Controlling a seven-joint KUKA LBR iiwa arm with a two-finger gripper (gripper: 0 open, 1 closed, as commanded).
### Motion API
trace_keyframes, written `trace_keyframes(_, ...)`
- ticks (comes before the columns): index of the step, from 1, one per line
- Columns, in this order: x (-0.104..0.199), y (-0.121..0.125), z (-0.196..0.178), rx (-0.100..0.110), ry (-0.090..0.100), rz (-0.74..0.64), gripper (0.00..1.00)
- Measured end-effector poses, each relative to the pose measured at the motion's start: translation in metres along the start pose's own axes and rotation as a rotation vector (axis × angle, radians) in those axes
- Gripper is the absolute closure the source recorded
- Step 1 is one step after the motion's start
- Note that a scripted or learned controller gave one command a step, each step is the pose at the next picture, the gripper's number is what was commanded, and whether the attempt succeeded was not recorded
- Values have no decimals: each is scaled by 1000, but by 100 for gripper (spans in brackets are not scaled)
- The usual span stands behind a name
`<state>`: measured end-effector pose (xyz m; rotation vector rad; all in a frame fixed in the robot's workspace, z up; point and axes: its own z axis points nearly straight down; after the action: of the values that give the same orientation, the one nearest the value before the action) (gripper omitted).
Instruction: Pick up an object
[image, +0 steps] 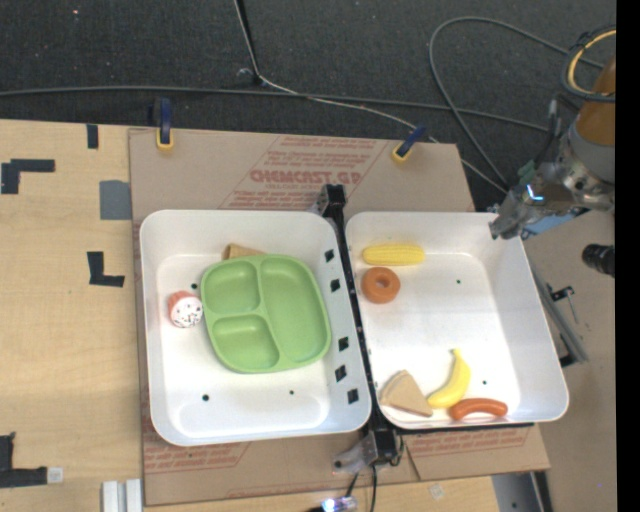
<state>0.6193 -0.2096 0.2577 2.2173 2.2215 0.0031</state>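
Corn cob (393, 255), the nearest candidate, lies in the right bin (520, 330) at its 11 o'clock corner, long axis running 9 to 3 o'clock, with a doughnut (380, 285) just beside it at 6 o'clock. The gripper (515, 215) hangs above the bin's 1 o'clock corner; the cob lies from it toward 9 o'clock. The gripper's opening cannot be told, and nothing shows in its hold. Banana (451, 382), sausage (478, 408) and bread wedge (404, 394) cluster at 6 o'clock.
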Motion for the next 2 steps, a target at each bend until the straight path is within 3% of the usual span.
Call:
trace_keyframes(1,53,-3,-6,3,2,-4,100)
trace_keyframes(2,106,-6,11,6,2,-3,100)
